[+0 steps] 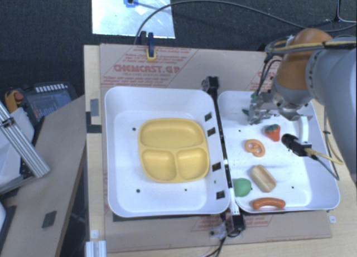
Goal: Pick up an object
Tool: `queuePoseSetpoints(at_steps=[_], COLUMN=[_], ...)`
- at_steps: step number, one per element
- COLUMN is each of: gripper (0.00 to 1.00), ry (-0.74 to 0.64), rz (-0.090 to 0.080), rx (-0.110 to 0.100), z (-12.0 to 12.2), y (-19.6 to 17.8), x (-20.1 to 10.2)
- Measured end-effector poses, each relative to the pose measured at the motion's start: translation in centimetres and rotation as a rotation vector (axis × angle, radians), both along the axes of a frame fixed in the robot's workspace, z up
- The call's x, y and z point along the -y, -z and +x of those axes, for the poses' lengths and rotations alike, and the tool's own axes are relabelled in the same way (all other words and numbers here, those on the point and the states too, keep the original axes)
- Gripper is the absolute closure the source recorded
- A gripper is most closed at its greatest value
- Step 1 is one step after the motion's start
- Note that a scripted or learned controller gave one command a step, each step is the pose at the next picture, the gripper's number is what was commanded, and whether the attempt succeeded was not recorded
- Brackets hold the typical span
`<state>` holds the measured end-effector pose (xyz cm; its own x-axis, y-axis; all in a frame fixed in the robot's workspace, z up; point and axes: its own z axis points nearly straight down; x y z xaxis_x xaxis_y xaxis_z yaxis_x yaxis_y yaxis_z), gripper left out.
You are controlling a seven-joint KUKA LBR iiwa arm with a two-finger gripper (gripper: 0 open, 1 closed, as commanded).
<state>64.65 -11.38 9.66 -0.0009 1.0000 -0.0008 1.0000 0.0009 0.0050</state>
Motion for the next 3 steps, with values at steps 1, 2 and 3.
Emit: queuePoseSetpoints(at_steps=[1,2,3], gripper=[1.00,1.00,1.00], ry=[0.002,-0.003,-0.009], rz=[0.000,-0.001,0.003], rx=[0.001,0.002,-0.003], z=[-0.7,-0.6,-0.3], y=[-5.8,-11.3,-11.0], x=[0.4,0.4,-5.8])
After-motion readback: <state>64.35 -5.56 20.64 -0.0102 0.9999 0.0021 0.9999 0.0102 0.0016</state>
